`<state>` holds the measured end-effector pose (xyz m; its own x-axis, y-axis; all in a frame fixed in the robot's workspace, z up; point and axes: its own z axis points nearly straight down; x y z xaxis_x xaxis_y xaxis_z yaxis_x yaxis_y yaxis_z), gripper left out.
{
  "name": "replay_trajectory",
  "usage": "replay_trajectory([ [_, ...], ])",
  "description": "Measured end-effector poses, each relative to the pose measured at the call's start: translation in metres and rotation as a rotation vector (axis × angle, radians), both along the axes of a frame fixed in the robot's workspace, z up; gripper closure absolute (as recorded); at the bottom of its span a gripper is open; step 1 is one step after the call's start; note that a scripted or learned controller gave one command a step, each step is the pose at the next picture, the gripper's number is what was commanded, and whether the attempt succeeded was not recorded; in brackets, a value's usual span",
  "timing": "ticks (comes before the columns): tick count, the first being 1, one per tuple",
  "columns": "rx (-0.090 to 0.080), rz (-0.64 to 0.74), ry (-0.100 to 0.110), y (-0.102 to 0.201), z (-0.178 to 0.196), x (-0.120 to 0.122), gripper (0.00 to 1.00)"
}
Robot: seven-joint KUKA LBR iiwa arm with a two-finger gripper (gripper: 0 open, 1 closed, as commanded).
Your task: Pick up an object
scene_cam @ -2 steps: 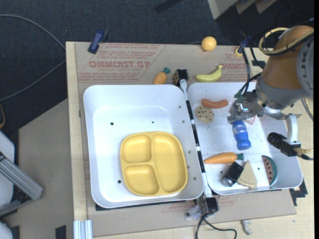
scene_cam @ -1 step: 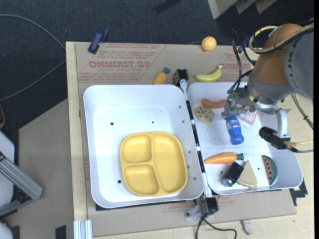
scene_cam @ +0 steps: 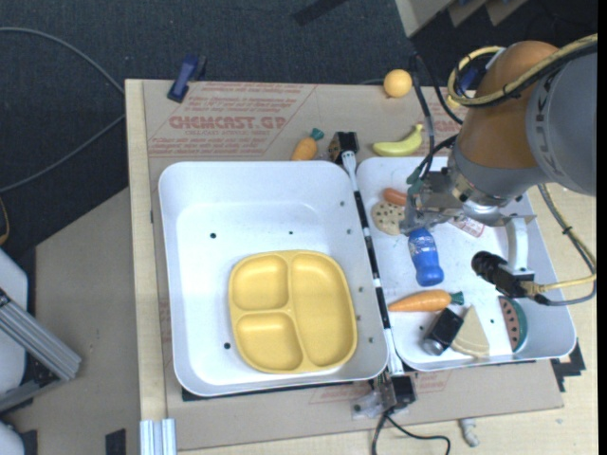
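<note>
Below the tool (scene_cam: 420, 218), a blue bottle (scene_cam: 427, 258) lies.

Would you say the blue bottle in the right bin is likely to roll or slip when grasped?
The blue bottle lies on its side, so a nudge would probably roll it. It looks smooth, perhaps slippery, and likely light.

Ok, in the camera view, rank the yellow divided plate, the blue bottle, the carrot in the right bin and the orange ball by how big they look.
Largest to smallest as they look:
1. yellow divided plate
2. carrot and blue bottle, which look about alike, so I won't rank them
3. orange ball, which sits farther back, so nearness may shrink it somewhat
</note>
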<state>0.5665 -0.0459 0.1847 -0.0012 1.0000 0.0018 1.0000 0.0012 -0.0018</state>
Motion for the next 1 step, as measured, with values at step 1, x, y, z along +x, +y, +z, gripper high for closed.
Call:
replay_trajectory([
  [1, -0.001, -0.001, 0.000, -0.0006, -0.0002, -0.0003, 0.00],
])
